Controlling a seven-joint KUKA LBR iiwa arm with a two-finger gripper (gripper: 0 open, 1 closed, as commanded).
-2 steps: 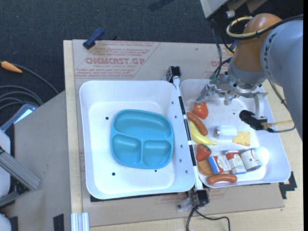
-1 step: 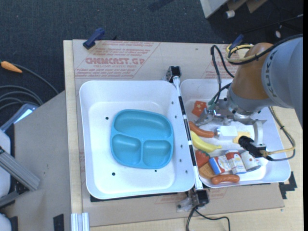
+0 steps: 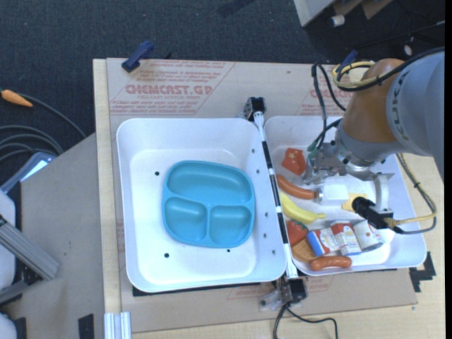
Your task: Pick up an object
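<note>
Because the small objects lie heaped in the right bin (image 3: 413,256), the arm (image 3: 395,108) hangs low over that pile. Its hand (image 3: 326,176) sits above a sausage (image 3: 295,188) and banana (image 3: 300,212) by the bin's left wall; I cannot tell its grip. A blue tray (image 3: 208,203) fills the left bin (image 3: 141,154).

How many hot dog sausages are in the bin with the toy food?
2. One sausage lies just above the banana, near the hand. The other sausage is at the bin's near edge. The arm may hide more.

Robotics lab: bench (image 3: 176,83) w/ white bins (image 3: 141,140), loose cables (image 3: 42,129).
</note>
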